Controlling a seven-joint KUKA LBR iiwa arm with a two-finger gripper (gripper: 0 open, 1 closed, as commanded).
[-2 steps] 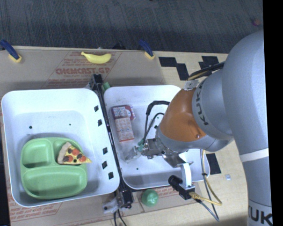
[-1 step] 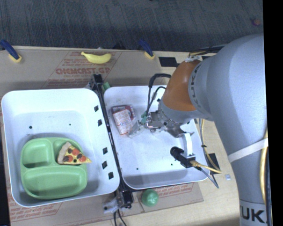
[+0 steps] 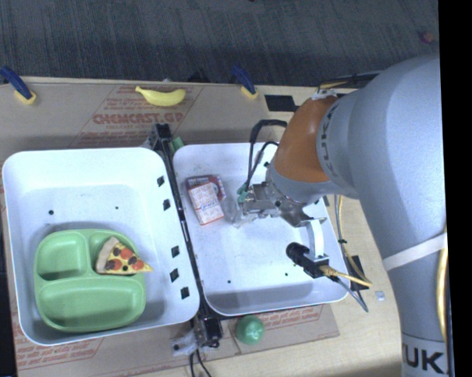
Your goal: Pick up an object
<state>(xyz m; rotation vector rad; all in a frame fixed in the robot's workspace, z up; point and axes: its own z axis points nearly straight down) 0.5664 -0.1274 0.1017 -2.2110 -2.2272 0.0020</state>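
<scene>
Since the job is just to grab something, whatever sits closest to the jaws matters most, so here's the layout from the left. Well off to the jaws' left, in the left bin (image 3: 88, 190), there's a green plate (image 3: 83, 304) with a pizza slice (image 3: 122, 258) on it, which looks like a toy. Much closer, just to the left of the jaws in the right bin (image 3: 247, 265), a red and white packet (image 3: 206, 199) lies flat. Then comes the gripper (image 3: 247, 200) itself, down inside that bin. Honestly I can't tell how far open the jaws are or whether anything's in them, because the wrist hides that bit. My guess on the packet: light, thin, probably crinkly and a bit slippery, so a nudge would slide it rather than lift it. I'd pinch it across the narrow width, near the middle, so it doesn't flop or twist out.
</scene>
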